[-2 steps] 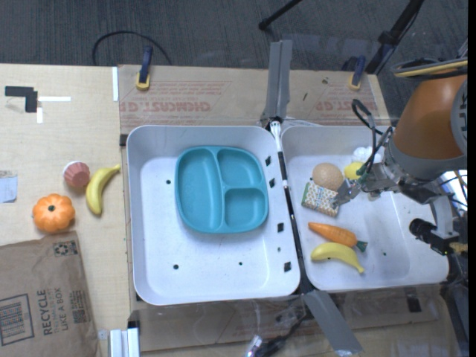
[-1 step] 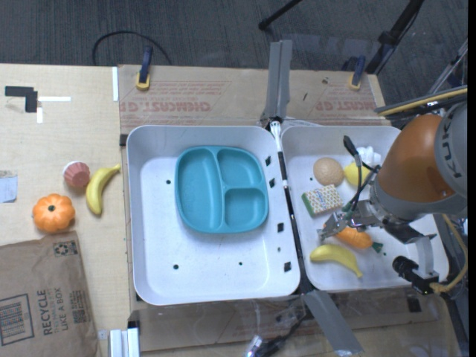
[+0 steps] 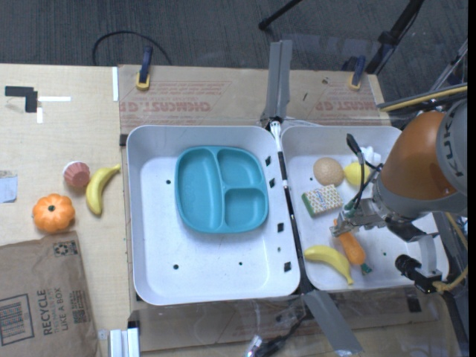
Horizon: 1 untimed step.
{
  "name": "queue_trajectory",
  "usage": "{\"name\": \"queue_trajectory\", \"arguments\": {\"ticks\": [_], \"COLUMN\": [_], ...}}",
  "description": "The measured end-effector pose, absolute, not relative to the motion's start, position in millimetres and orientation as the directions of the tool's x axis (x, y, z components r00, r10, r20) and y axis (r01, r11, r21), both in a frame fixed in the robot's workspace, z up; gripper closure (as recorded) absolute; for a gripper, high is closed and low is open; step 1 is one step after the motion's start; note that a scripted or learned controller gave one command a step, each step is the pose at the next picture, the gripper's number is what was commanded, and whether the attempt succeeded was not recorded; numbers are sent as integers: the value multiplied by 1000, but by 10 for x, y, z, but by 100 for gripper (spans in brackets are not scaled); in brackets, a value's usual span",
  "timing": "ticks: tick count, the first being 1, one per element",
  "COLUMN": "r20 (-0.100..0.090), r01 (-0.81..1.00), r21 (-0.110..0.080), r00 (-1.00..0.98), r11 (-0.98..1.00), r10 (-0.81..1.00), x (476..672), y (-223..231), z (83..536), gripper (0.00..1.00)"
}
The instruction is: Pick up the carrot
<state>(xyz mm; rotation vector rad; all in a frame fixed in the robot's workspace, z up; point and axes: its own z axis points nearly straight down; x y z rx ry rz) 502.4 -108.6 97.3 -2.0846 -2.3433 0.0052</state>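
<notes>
The right bin (image 3: 416, 277) holds the carrot (image 3: 352, 248), a banana (image 3: 329, 259) near its front edge, and a sponge (image 3: 322, 199). The gripper (image 3: 348, 225) touches the carrot's top; its opening cannot be told. The left bin (image 3: 152, 236) holds 1 teal plate (image 3: 221, 189).

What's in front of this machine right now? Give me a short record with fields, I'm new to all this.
left bin: holds a blue divided plate
right bin: carrot, banana, sponge, round beige item, yellow item
end effector: right above the carrot's upper end
carrot: lying in the bin beside the banana
bench, left side: pumpkin, second banana, pink cupcake
</notes>
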Motion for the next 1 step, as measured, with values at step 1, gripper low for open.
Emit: {"name": "queue_trajectory", "arguments": {"ticks": [1], "r20": [0], "r01": [976], "r21": [-3], "r00": [-218], "r11": [218], "r10": [976], "x": [5014], "y": [-499], "z": [2065], "gripper": [100]}}
